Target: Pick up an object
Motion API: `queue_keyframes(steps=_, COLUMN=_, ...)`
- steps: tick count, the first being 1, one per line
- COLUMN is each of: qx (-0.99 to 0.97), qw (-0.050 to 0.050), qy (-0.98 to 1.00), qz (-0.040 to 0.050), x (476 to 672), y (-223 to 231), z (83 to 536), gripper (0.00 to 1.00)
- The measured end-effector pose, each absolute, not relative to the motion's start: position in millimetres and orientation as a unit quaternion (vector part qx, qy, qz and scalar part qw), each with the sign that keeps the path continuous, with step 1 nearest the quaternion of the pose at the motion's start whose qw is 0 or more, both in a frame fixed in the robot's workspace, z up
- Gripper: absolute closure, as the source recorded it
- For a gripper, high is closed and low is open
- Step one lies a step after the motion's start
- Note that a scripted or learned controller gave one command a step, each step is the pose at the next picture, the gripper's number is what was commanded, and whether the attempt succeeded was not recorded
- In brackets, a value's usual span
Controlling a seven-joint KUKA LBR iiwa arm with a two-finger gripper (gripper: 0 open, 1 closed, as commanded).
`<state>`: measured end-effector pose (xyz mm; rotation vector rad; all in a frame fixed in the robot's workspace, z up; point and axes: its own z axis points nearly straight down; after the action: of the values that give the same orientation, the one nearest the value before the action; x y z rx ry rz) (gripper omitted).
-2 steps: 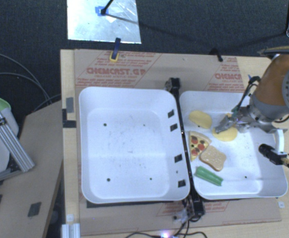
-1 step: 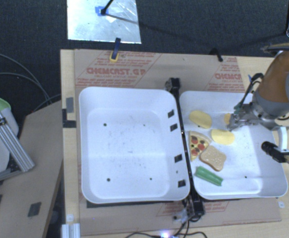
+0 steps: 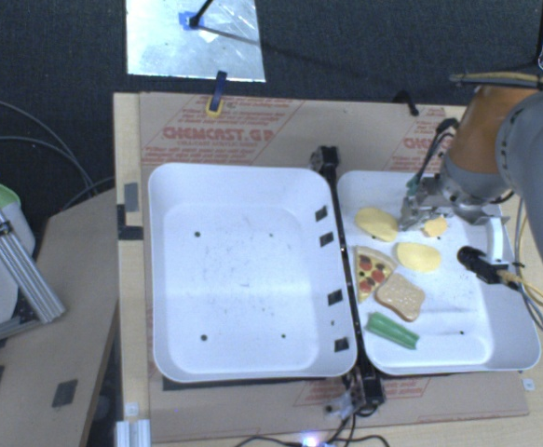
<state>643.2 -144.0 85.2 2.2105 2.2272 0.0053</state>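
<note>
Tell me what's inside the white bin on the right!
The right white bin holds toy food: a pizza slice, a toast slice, a green bean pod, two pale yellow pieces, and a small orange piece by the gripper. The arm covers the bin's far corner.

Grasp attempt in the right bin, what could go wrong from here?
1. The end effector is down among tightly grouped items: a small orange piece sits between two yellow pieces. It may catch two or nudge neighbours.
2. The pieces look flat, so the grip may slip off.
3. The pizza slice and toast touch, so a push could shift both.
</note>
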Motion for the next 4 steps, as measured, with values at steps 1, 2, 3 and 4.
queue_keyframes(steps=1, qx=0.705, qw=0.001, qy=0.709, qz=0.0015, x=653.3, y=-125, z=86, gripper=1.0)
queue_keyframes(steps=2, qx=0.704, qw=0.002, qy=0.71, qz=0.002, x=670.2, y=-89, z=86, gripper=1.0)
queue_keyframes(steps=3, qx=0.705, qw=0.003, qy=0.71, qz=0.0025, x=670.7, y=-91, z=97, gripper=1.0)
queue_keyframes(steps=4, qx=0.705, qw=0.001, qy=0.709, qz=0.0007, x=669.1, y=-89, z=85, gripper=1.0)
